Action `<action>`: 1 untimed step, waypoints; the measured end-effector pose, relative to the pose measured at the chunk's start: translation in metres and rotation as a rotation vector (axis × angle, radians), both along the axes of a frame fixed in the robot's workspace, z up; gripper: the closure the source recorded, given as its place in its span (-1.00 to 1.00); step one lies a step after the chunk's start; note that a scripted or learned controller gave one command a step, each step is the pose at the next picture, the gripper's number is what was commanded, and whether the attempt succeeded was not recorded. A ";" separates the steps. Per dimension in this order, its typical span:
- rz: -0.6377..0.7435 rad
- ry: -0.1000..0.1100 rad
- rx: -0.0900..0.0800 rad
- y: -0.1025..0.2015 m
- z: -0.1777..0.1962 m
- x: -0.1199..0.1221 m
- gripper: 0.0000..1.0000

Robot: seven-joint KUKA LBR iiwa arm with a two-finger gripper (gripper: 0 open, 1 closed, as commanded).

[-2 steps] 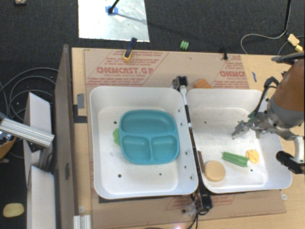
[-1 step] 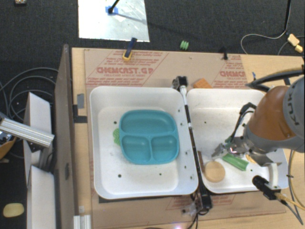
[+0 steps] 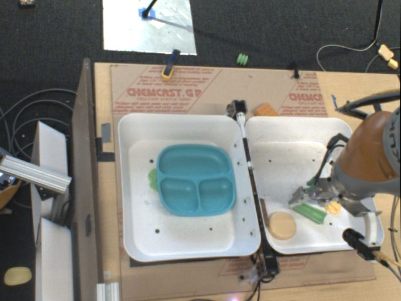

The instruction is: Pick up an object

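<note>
The tool hangs low in the right bin, just above a green piece near the counter's front edge; whether it is clenched, I cannot tell. A tan disc lies beside.

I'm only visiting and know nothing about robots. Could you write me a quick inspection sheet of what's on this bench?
Surface: two white bins side by side, left bin, right bin.
Job's things: teal divided plate in left bin; green stick and tan round disc in right bin.
Clutter: orange piece behind the bins.
Grippers: tool low over the green stick.
Cables: black loops at left.
Surroundings: dark floor, silver sheet.
</note>
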State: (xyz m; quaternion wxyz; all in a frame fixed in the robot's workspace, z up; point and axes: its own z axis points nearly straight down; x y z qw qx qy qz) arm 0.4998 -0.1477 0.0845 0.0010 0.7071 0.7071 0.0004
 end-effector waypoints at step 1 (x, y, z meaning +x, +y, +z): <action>0.002 -0.003 0.001 0.002 0.011 0.002 1.00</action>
